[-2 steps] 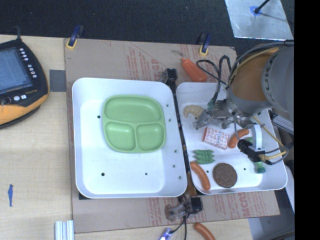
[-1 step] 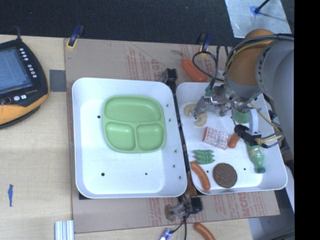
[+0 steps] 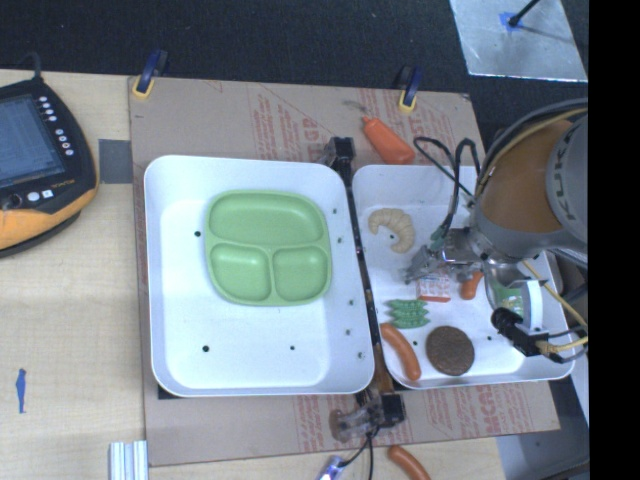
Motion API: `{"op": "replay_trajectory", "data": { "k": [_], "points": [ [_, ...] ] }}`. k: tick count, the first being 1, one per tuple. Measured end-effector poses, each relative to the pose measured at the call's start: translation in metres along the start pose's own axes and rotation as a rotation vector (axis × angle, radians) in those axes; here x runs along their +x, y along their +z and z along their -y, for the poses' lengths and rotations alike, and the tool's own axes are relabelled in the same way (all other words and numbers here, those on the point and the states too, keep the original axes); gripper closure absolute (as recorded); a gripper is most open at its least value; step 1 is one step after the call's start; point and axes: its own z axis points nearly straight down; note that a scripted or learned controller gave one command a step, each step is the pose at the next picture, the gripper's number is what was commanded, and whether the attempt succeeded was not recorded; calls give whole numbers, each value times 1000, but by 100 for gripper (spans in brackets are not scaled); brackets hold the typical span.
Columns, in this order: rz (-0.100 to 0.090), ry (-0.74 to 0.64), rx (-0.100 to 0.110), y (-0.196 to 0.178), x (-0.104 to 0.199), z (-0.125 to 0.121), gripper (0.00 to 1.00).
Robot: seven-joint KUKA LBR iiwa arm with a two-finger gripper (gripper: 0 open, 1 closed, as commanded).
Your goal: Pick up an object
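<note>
Inspector: Where is the end effector (image 3: 432, 261)?

Assessor: Low inside the right bin (image 3: 380, 183), among the toy food. Whether it is spread or pinching cannot be told; the wrist hides that.

Inspector: Candidate objects?

Assessor: A small red-and-white piece (image 3: 433, 288) lies just below it, possibly touching. The croissant (image 3: 393, 227) sits up and to its left, the green pea pods (image 3: 408, 314) below it, the brown cookie (image 3: 450, 350) and the sausage (image 3: 400, 352) further below.

Inspector: Progress?

Assessor: In my judgement, the reach is made; the grasp and lift are unconfirmed. Nothing is visibly raised.
</note>
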Motion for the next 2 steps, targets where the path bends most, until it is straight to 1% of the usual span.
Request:
{"op": "replay_trajectory", "data": {
  "k": [1,2],
  "points": [
    [2,-5,1,-10,-1,0,100],
    [-2,0,-3,-101,69,-30,100]
  ]
}}
